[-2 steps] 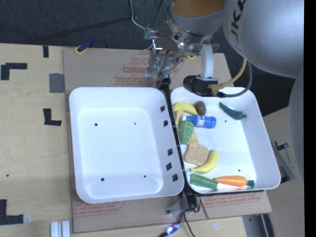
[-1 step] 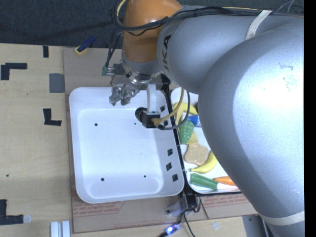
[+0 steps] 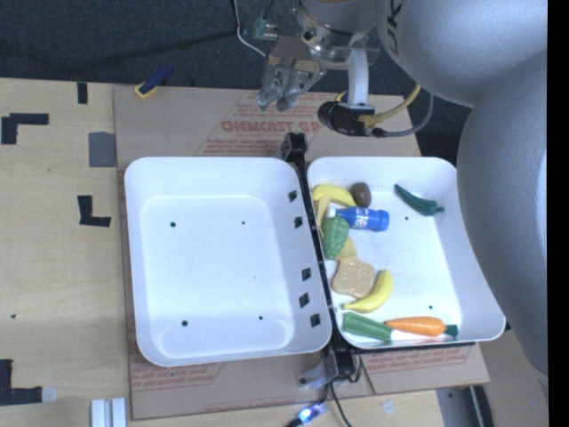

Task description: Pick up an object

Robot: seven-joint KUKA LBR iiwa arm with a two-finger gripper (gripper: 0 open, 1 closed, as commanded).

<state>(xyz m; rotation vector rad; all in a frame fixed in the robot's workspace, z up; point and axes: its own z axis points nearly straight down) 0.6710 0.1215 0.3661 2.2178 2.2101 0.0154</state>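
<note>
Overhead, the bench [image 3: 53,238] showed pale wood marked with black tape pieces and a grey patch, and a cardboard sheet [image 3: 204,127] with red print lay under two white bins. Beyond the bench's far edge the background was dark blue-grey. A blue-and-yellow item [image 3: 153,80] lay at that far edge.

Two bins sat side by side, touching along a clipped seam. The left bin [image 3: 142,185] held nothing visible but four small dark dots on its floor. The right bin [image 3: 444,265] held all the objects, mostly crowded against the seam: two bananas, one [image 3: 331,194] near the far side and one [image 3: 375,294] nearer the front; one brown ball [image 3: 360,193] just beside the far banana; one blue bottle [image 3: 366,219]; one green bumpy piece [image 3: 335,237]; one tan bread slice [image 3: 353,277]; one carrot [image 3: 416,326] along the front wall; one green vegetable [image 3: 366,327] touching the carrot's end; and one dark green pepper [image 3: 418,200], apart from the rest near the far right.

One gripper [image 3: 286,92] hung above the cardboard beyond the bins, clear of every object, with nothing between its fingers; whether they were spread or closed I could not tell. The grey arm [image 3: 480,34] filled the right side.
</note>
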